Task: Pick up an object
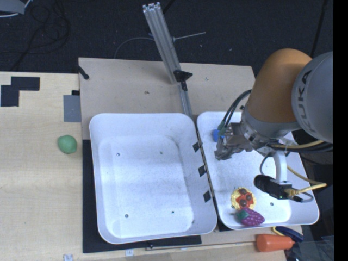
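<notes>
In the right bin (304, 216) lie a yellow and red toy (242, 198) and, just in front of it, a purple grape-like toy (250, 217). My gripper (224, 152) hangs over the left half of that bin, behind these toys and apart from them. The grey wrist and orange band (277, 91) cover much of the bin's far part. A small blue piece (216, 135) shows beside the gripper body.
The left bin (103, 129) sits beside the right one, with black clips (202, 170) along the shared rim. A green ball (67, 144) rests on the bench at left. An orange object (273, 242) lies in front of the right bin. A metal rail (165, 42) slants at the back.
</notes>
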Controlling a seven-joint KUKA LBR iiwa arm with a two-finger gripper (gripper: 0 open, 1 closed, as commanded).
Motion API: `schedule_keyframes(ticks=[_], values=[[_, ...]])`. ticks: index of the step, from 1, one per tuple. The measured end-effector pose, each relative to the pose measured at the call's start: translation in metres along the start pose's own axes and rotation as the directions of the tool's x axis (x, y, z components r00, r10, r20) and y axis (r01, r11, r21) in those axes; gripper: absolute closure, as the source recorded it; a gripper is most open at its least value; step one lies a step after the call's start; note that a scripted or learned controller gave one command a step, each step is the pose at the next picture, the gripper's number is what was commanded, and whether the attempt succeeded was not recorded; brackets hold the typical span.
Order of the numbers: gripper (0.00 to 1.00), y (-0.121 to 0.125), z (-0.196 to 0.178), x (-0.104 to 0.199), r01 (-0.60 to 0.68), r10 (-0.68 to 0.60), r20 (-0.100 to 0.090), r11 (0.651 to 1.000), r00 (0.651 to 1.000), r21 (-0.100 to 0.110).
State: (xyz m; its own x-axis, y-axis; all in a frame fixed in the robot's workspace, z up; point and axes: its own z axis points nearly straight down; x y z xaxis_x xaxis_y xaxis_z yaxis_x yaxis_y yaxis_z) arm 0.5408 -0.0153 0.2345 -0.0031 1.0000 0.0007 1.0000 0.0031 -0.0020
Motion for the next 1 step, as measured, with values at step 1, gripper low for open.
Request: schedule_keyframes(ticks=[1], values=[[1.0,0.0032,0.0052,0.0594,0.001,-0.001,0.0,1.0,1.0,-0.001]])
